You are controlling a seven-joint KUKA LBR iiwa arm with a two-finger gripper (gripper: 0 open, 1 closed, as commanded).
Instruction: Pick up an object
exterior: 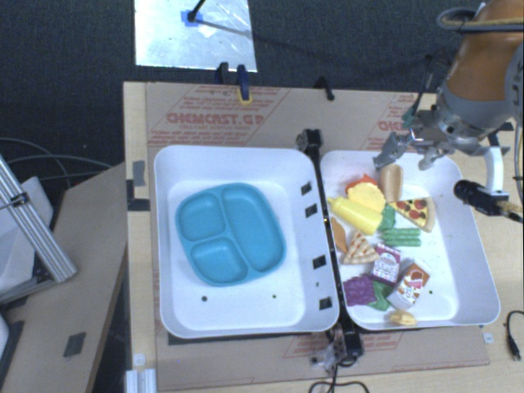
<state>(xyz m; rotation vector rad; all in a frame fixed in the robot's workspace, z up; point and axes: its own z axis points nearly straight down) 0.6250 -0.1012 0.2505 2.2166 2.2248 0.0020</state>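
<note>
My gripper hangs over the back of the right bin, fingers spread open with nothing between them. Just below its left finger lies a tan bread roll. Several toy foods fill the right bin: a yellow corn cob, an orange-yellow wedge, a pizza slice, green beans, crinkle fries, purple grapes and two small cartons.
The left bin holds a blue divided plate. A black divider with clips runs between the bins. A black knob on a bracket juts in at the right bin's right rim. A foil sheet lies behind the bench.
</note>
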